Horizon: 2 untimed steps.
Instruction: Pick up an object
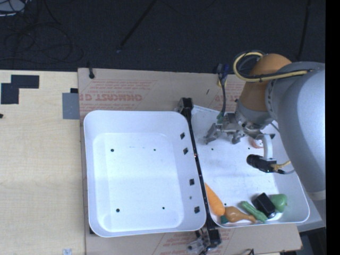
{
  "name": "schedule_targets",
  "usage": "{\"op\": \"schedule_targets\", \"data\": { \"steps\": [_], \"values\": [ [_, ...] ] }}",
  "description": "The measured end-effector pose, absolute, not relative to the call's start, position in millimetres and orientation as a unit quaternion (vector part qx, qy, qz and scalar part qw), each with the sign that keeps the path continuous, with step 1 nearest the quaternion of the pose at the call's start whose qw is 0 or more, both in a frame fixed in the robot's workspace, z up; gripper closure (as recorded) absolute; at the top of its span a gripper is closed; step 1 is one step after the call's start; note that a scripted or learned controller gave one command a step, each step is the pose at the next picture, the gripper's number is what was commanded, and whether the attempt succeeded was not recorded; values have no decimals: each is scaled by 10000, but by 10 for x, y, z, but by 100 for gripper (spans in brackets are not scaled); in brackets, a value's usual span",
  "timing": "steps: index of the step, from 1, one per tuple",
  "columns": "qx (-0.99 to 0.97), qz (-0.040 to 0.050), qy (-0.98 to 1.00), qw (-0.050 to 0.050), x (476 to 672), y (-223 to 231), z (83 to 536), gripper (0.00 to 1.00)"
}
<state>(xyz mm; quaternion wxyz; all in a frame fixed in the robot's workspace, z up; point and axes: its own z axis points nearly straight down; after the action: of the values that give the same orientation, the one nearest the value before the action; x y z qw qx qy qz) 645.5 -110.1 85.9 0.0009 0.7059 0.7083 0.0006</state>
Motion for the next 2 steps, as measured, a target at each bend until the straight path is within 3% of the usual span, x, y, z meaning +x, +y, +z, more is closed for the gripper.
{"op": "schedule_targets", "data": {
  "steps": [1,2],
  "values": [
    [7048,-22,7094,-9,6432,-1109,974,100],
    [7024,-33,7118,-15,6431,-1103,1069,100]
  ]
}}
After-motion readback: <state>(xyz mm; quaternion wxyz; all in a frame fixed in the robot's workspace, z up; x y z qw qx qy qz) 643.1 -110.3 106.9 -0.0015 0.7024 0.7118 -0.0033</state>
